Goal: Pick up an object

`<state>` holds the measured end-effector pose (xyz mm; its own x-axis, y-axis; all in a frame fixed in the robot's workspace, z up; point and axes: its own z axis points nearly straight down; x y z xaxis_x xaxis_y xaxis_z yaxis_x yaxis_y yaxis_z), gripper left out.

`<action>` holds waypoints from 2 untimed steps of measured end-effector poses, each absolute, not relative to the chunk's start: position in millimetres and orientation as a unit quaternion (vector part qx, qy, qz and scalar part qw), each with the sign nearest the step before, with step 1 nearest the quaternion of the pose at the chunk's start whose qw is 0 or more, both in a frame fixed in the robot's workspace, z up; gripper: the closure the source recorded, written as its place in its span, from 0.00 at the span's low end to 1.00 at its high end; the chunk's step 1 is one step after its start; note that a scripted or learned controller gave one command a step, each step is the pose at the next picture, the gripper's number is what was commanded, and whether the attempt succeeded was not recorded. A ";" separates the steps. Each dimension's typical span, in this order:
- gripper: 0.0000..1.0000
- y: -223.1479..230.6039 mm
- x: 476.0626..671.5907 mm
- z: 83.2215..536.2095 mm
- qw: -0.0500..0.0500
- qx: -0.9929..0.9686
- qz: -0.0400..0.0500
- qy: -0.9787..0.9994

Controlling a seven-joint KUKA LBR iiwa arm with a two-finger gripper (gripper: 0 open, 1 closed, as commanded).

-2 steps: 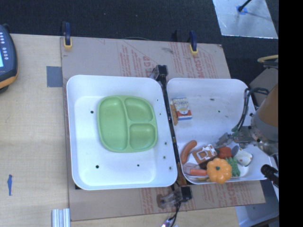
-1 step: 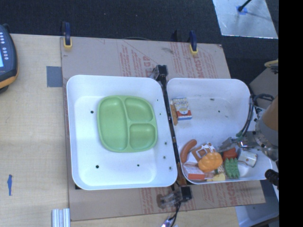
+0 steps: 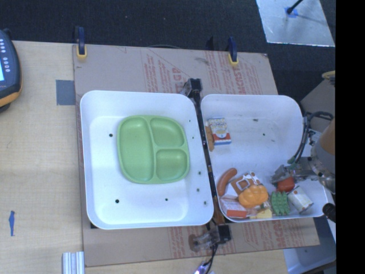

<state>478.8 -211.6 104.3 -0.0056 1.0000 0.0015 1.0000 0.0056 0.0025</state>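
The right white bin (image 3: 256,110) holds several small toy foods. A small orange and white carton (image 3: 218,131) lies near its left wall. A brown sausage (image 3: 226,180), an orange piece (image 3: 252,196), a green piece (image 3: 279,203), a red piece (image 3: 285,184) and a white piece (image 3: 300,200) are clustered at the front. My gripper (image 3: 292,173) reaches in over the bin's right wall, low above the red piece. The arm (image 3: 322,147) is mostly cut off at the right edge.
The left white bin (image 3: 97,153) holds a green divided plate (image 3: 153,149). A dark clamp (image 3: 194,87) sits where the two bins meet at the back. A yellow and grey pendant (image 3: 8,67) lies on the bench at far left.
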 end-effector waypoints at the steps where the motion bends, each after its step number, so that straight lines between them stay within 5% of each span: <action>1: 1.00 -127.1 478.3 93.2 0.002 0.704 0.001 0.711; 2: 1.00 -47.3 542.4 197.7 0.003 0.703 0.004 0.711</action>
